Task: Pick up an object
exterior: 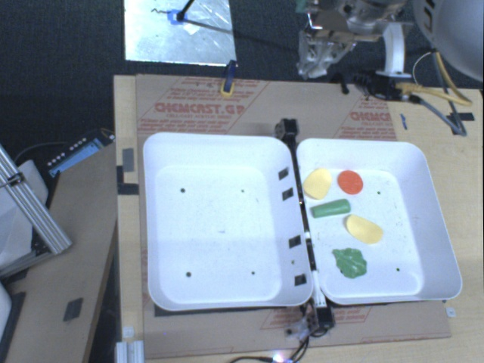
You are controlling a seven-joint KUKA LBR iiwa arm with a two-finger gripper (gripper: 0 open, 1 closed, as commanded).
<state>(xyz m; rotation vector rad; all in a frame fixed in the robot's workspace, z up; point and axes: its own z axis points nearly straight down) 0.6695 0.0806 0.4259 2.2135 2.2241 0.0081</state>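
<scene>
I found nothing picked: the tool [316, 60] hung past the worktop's far edge, its state indeterminable; five items lay in the right bin [435, 225].

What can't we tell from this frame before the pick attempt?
- Two-finger gripper, camera view: blurred, seen against the dark floor; open or shut can't be judged.
- Grey arm: cut off by the top and right edges.
- Crumpled green piece in the right white bin: too small to identify.
- Two flat yellow pieces, round orange-red piece, green cylinder: material unclear.
</scene>
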